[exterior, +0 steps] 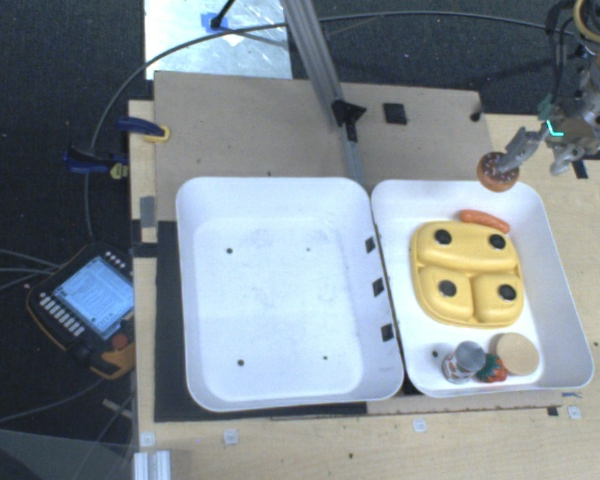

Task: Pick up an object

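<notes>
You had the arm (590, 88) up at the far right corner of the bench (280, 118), its jaws (510, 158) closed on a small brown ring-shaped object (498, 172) that hung just above the far rim of the right bin (570, 348). In that bin you had a yellow four-hollowed tray (467, 273) in the middle, an orange sausage-like piece (483, 219) touching its far edge, and near the front rim a grey cylinder (467, 358), a tan disc (517, 353) and a small red and green item (492, 373) bunched together. Beside it your left bin (275, 288) lay white, and a handheld pendant (85, 303) with a lit screen sat off the bench to the left.
</notes>
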You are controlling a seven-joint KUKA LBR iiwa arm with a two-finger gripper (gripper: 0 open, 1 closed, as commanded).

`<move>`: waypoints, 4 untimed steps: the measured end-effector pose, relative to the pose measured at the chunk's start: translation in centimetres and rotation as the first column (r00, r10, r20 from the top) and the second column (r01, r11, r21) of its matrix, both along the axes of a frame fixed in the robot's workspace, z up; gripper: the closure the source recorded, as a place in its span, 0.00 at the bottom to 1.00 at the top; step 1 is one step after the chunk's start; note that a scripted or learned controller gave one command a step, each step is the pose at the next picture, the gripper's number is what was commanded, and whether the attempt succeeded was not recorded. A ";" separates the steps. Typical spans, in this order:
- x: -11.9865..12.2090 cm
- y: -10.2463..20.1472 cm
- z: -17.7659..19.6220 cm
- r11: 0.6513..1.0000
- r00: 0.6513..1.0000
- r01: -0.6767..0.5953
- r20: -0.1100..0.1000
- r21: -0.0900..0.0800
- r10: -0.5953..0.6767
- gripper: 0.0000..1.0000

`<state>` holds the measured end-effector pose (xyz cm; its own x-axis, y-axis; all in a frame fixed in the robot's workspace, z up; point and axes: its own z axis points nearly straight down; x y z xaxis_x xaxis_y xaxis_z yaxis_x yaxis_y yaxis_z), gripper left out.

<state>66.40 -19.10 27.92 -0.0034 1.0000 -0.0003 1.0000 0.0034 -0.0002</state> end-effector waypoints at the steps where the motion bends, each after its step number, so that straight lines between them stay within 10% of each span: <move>1: 0.1 0.0 0.2 1.000 1.000 -0.001 0.003 -0.001 0.001 0.00; 4: -0.5 0.2 -14.6 1.000 1.000 0.001 0.008 -0.002 -0.001 0.00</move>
